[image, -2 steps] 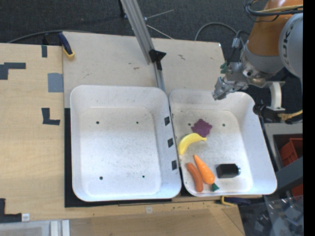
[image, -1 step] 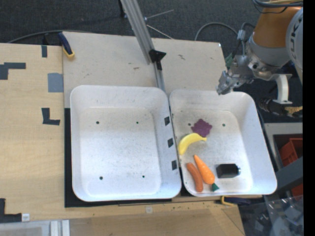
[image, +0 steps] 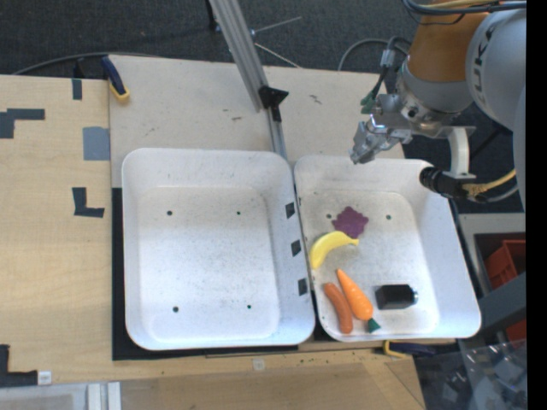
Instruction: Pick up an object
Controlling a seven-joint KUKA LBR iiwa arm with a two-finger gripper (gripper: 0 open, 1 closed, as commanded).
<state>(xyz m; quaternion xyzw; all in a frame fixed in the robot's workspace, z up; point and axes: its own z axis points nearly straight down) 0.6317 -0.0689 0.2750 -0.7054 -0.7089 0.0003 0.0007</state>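
The right bin (image: 444,254) holds a purple flat piece (image: 350,222), a yellow banana (image: 330,247), two orange carrots (image: 353,292) lying side by side near the front, and a small black block (image: 396,296). My gripper (image: 366,149) hangs above the bin's back rim, up and to the right of the purple piece, apart from every object. Nothing shows between its fingertips.
The left bin (image: 137,229) sits beside the right one, with a dark divider strip between them. A slanted metal bar (image: 248,58) runs down to the bins' back edge. A blue and yellow clamp (image: 115,79) lies at the bench's back left.
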